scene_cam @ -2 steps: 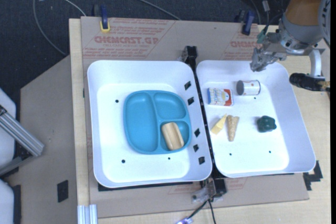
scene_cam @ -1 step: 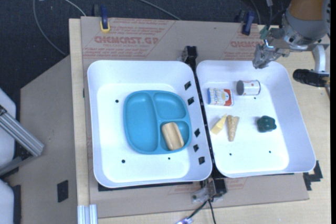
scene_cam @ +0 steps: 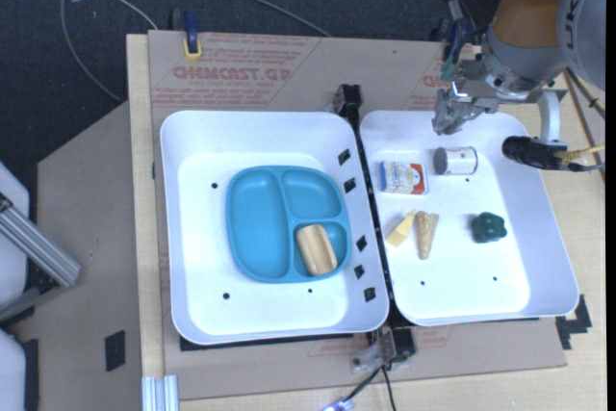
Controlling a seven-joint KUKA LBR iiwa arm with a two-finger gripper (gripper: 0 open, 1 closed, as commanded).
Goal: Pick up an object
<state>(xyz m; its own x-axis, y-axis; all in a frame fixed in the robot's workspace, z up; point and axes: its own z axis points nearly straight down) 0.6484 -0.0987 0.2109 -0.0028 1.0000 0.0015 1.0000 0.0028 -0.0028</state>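
Gripper (scene_cam: 450,117) is hanging over the far part of the right bin (scene_cam: 539,284), its dark fingers pointing down near the bin's back edge; nothing is showing between them, and how far apart they are standing cannot be told from this slanted view. Just below it in the picture, almost under the fingertips but not touching them, a small grey and white cylinder (scene_cam: 455,160) is lying on its side. A little further from the gripper, down and to the picture's left, a small white packet with blue and red print (scene_cam: 401,176) is resting flat near the divider between the bins. Beyond that, a pale yellow wedge (scene_cam: 399,228) and a tan cone-shaped piece (scene_cam: 425,234) are lying just beside each other, the cone pointing away from the gripper. Down and to the picture's right of the gripper, well apart from the cone, a dark green lump (scene_cam: 488,226) is sitting on the white floor. Farthest off, across the divider, the left bin (scene_cam: 192,294) is holding a blue sectioned plate (scene_cam: 265,221), and a tan bread-like roll (scene_cam: 316,248) is lying in the plate's small compartment nearest the right bin. Grey arm (scene_cam: 539,24) with its orange band is reaching in from the picture's upper right.
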